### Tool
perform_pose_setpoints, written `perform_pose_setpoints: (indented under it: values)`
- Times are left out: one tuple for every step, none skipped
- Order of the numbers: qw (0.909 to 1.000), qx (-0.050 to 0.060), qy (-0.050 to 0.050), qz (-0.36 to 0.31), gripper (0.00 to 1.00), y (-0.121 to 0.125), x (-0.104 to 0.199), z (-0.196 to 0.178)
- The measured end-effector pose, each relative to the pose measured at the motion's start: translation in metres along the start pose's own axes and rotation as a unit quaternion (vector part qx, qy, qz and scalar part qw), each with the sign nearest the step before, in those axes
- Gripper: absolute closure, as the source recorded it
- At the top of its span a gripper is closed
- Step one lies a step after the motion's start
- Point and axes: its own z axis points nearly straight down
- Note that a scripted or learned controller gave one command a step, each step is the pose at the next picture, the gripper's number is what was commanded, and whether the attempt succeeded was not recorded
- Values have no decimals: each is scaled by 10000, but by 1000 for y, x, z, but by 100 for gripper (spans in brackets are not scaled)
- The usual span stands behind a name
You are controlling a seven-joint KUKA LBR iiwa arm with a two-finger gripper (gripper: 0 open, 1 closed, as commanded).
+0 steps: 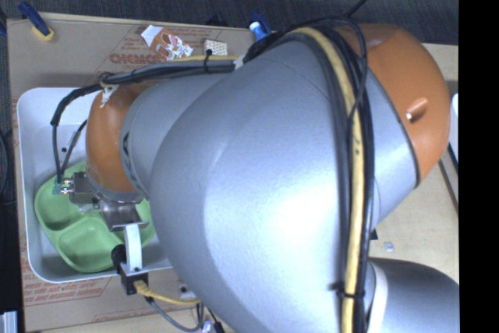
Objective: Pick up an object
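A light green, lobed plastic object (pixel 78 234) lies in the near-left part of the left white bin (pixel 31 129). The grey arm with its orange band reaches across from the right and comes down right over this green object. The wrist and gripper mount (pixel 109 207) sit on top of it, hiding its right side. The arm's big body covers most of the view.
The bin stands on a brown cardboard sheet (pixel 132 43) with red print. Blue clamps (pixel 35 19) hold the sheet's far edge. A small wrapper and tags (pixel 168 43) lie on the cardboard beyond the bin. Black cables run along the arm.
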Motion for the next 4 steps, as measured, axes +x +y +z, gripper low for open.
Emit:
perform_pose_setpoints:
  values:
    - [10000, 25, -10, -9, 0, -2, 0, 1]
    - [10000, 34, -9, -19, 100, -1, 0, -9]
    - [10000, 33, -12, -21, 0, -1, 0, -9]
    - [9999, 107, 22, 33, 0, -8, 3, 25]
